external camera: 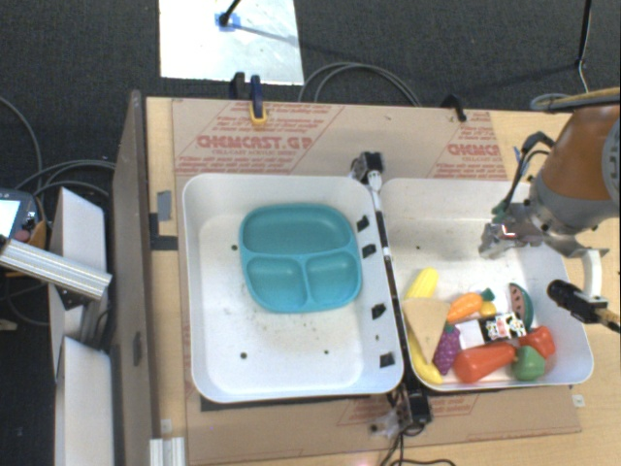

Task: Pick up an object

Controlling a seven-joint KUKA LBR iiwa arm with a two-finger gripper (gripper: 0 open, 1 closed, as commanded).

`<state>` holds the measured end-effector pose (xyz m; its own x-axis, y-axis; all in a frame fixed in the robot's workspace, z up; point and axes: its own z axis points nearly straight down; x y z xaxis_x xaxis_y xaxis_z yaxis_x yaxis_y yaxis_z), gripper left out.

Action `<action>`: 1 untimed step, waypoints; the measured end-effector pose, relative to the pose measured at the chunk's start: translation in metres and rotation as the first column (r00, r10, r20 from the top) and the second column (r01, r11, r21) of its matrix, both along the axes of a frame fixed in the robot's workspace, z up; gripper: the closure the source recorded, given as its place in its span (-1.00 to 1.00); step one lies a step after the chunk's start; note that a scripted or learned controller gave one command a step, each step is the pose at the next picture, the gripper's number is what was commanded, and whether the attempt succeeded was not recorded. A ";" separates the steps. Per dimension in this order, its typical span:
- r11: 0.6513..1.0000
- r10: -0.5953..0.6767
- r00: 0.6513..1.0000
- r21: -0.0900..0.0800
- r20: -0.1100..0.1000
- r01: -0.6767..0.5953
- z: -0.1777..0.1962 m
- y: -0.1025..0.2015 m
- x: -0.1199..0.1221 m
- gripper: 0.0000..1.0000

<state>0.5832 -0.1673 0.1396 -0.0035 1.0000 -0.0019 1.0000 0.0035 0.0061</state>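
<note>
Tool (505, 233) and arm come in from the right of the camera view and sit over the far part of the right bin (441, 223), above bare white floor; whether it is parted or closed I cannot tell, and nothing shows caught in it. The things to pick from lie heaped in the near right corner of that bin, near the tool but apart from it: a yellow banana (423, 282), an orange carrot (465, 307), a purple bunch of grapes (446, 349), a red-orange pepper (484, 361), a green piece (529, 365), a watermelon slice (521, 304), a small printed box (488, 330) and a tan wedge (423, 322) under them. To do the pick well, I judge the tool should travel nearward and drop on a piece at the heap's edge, such as the banana or the carrot, where neighbours crowd it least. Counted: two white bins on one bench (320, 139), one teal divided plate (300, 258) in the left bin (213, 260), and about eight toy pieces, one of each kind.
</note>
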 end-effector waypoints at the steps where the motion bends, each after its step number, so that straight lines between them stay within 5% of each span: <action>1: 1.000 0.002 1.000 -0.002 0.005 -0.002 0.058 -0.020 0.050 1.00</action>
